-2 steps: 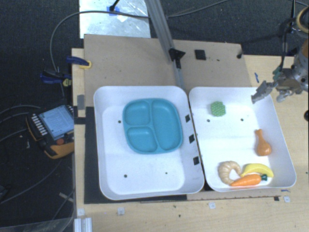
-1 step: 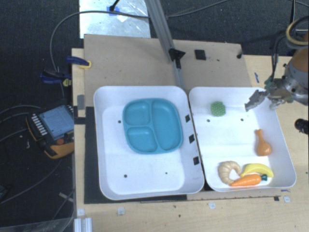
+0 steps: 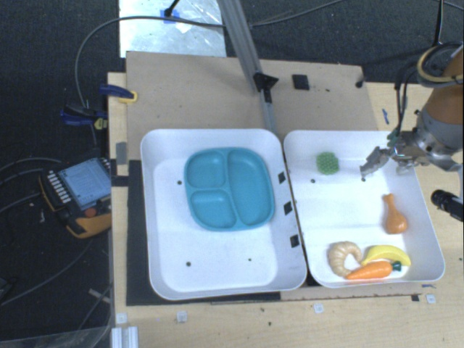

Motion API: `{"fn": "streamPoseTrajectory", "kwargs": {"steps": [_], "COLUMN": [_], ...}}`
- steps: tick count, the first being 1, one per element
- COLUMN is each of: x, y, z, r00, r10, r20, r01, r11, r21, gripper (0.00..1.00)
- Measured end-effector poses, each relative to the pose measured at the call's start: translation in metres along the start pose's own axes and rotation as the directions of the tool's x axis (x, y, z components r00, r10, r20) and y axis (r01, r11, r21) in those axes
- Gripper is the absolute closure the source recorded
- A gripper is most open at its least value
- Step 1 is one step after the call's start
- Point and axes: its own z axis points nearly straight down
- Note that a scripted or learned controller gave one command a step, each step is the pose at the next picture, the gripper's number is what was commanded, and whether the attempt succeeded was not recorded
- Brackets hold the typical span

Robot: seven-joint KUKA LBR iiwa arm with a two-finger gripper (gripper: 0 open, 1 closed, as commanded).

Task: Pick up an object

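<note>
I am a grey arm with an orange band above my wrist, reaching in from the right side of the scene. My gripper (image 3: 371, 164) hangs over the far right part of the right bin (image 3: 341, 216), with its fingers pointing left. Nothing sits between my fingers, and I cannot tell whether they are spread or closed.

Two shallow white bins lie side by side on a tan bench (image 3: 203, 93). The left bin (image 3: 163, 216) holds a blue divided plate (image 3: 229, 188) with three compartments, set toward the bin's far half.

The right bin holds the objects I could pick up. A small green bumpy ball (image 3: 328, 163) rests in the far part of that bin, just left of my gripper and apart from it. An orange pear-shaped piece (image 3: 394, 216) with a narrow neck lies near the bin's right wall, nearer to the viewer than my gripper. In the near right corner three items cluster together: a pale curled croissant-like piece (image 3: 343, 256) on the left, a yellow banana (image 3: 388, 253) to its right, and an orange carrot (image 3: 370, 270) lying across the near side of both, touching them.

A grey pole (image 3: 243, 35) slants across the far side of the bench. Left of the bench, on the dark floor, sits a handheld control pad (image 3: 80, 187) with a screen, with cables around it.
</note>
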Motion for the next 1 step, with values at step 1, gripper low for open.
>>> {"fn": "streamPoseTrajectory", "kwargs": {"steps": [1], "x": [0.0061], "y": [0.0004], "z": [0.0433], "r00": [1.000], "r10": [-0.001], "r20": [-0.001], "r01": [0.001], "r11": [1.000], "r21": [0.000], "gripper": [0.00]}}
